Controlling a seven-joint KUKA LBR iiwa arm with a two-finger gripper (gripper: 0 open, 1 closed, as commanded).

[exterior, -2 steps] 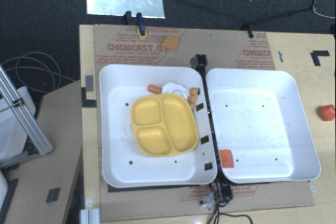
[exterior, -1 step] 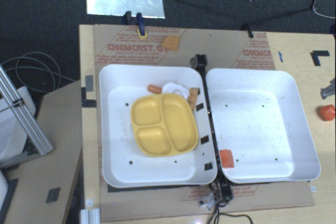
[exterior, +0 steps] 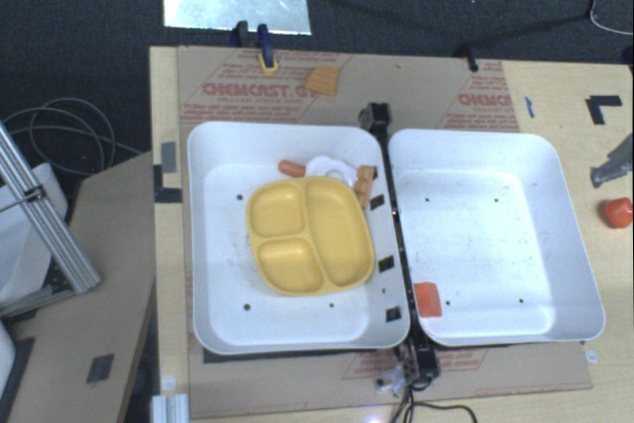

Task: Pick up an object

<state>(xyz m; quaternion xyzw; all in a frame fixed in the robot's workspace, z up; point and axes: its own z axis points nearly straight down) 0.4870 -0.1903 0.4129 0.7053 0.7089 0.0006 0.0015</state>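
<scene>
The left bin holds a yellow divided plate at its middle. Behind the plate lie a small orange sausage-shaped piece, a white item and a tan block near the bin's right wall. An orange-red block sits in the front left corner of the right bin. A grey part of my gripper pokes in at the right edge, beyond the right bin's far right rim and above the bench. It is apart from every object.
A small orange-red thing shows at the right edge just below the gripper, outside the bins. A tan piece lies on the cardboard behind the left bin. A black clamp sits between the bins at the back.
</scene>
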